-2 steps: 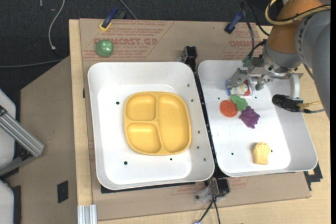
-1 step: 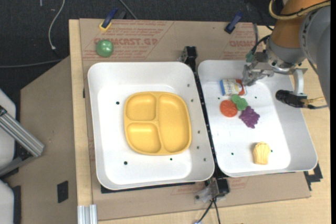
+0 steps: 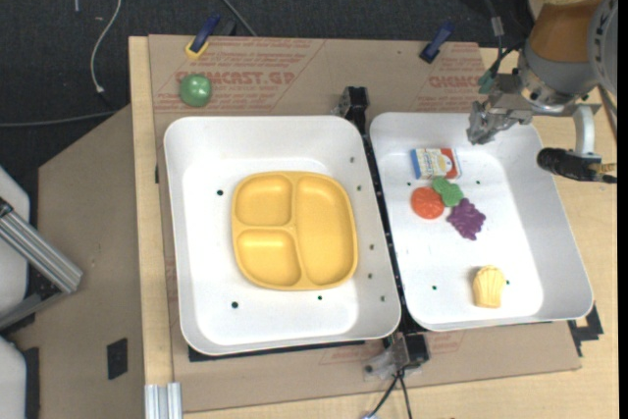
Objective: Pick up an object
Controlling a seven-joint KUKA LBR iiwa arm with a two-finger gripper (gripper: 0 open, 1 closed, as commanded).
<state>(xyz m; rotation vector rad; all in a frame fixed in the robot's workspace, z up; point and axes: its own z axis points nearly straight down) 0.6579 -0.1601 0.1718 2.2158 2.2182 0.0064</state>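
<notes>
The right bin (image 3: 549,240) holds a small white carton with blue and red print (image 3: 433,161), a green toy (image 3: 447,190), an orange-red round toy (image 3: 426,203), a purple grape bunch (image 3: 467,219) and a yellow toy (image 3: 488,287). My gripper (image 3: 484,127) hangs over the bin's far edge, up and to the right of the carton, with nothing seen between its fingers. The carton, green toy, orange toy and grapes lie close together mid-bin; the yellow toy sits alone near the front.
The left bin (image 3: 196,162) holds a yellow divided plate (image 3: 293,230). A green ball (image 3: 196,90) rests on the cardboard behind the left bin. Blue clamps (image 3: 204,35) (image 3: 437,42) grip the board's far edge. A black part (image 3: 564,162) sticks out at the right.
</notes>
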